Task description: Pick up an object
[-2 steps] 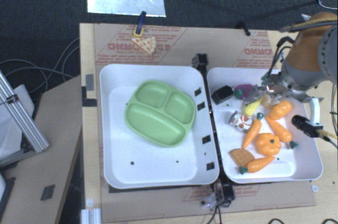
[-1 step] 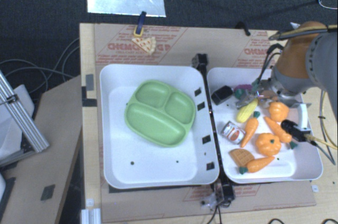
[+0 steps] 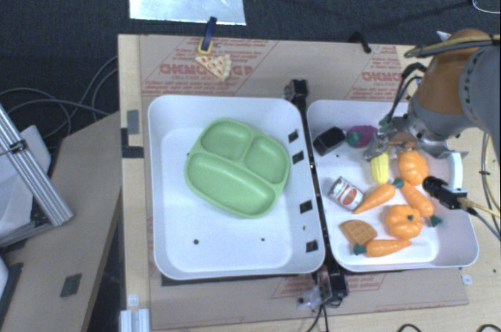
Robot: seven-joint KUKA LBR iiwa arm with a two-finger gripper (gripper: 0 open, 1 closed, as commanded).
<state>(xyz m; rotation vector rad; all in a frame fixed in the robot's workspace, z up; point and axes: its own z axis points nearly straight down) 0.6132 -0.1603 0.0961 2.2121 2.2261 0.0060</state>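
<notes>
Orange toy vegetables crowd my right bin (image 3: 470, 248), so I hang the gripper (image 3: 383, 144) over the corn (image 3: 380, 166) (its opening I cannot tell).

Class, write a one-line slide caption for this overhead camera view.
Arm's gripper hangs over toy food in the right bin; green divided plate lies in the left bin.

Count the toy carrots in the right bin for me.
3, as far as I can see: one beside the small can, one right of it near the pumpkin, one by the bin's front wall. The arm may hide more.
</notes>
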